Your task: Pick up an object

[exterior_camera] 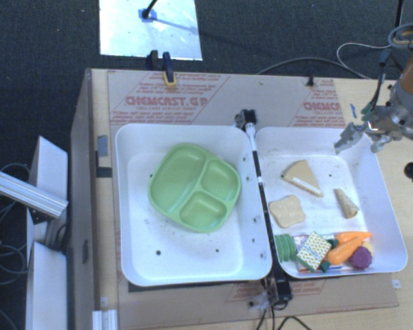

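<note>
At the far left of the bench, the left bin [134,253] holds a green divided plate [195,186], lying flat near the bin's middle and tilted a little askew to its walls, with bare white floor around it on every side. A dark divider rail [260,184] runs between the two bins, with a small clamp at its top end. Just right of it, in the right bin [389,215], a pale square slice of toy bread [288,211] lies near the rail, and above it a larger wedge of toy cheese [303,177] sits apart from it. Further right, a smaller tan wedge [346,203] lies on its own near the middle of the bin. Along the bin's near wall the things are crowded: a green toy vegetable [284,247] by the rail, a checked packet [315,251] leaning against it, an orange carrot [345,247] touching the packet, and a purple ball [361,257] just beside the carrot's thick end. Nothing lies on top of the bread or the two wedges. At the far right, the gripper [365,137] hangs over the upper right corner of the right bin, well apart from all the toys; its two pale fingers look spread, with nothing between them. The grey wrist slants up and rightwards.
</note>
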Available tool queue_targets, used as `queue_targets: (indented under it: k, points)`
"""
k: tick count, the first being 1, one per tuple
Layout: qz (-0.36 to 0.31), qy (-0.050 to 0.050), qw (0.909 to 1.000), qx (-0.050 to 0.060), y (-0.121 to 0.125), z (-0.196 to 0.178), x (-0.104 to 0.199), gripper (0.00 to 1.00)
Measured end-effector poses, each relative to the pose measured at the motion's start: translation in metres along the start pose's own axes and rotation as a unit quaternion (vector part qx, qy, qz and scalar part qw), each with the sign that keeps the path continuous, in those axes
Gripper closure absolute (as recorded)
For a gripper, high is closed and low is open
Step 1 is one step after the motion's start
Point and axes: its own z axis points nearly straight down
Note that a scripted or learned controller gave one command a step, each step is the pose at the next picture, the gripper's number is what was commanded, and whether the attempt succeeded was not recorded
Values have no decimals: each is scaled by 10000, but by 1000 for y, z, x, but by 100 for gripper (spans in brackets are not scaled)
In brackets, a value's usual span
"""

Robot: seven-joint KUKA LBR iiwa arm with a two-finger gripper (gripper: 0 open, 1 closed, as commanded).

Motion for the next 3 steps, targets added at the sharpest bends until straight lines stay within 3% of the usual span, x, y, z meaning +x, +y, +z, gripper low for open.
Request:
queue_targets:
  k: [1, 2, 3]
  points:
    - [10, 1, 10000, 12, -21, 75, -21, 0]
    - [-1, 5, 10000, 9, -28, 145, 37, 0]
    - [-7, -3, 10000, -10, 28, 143, 11, 0]
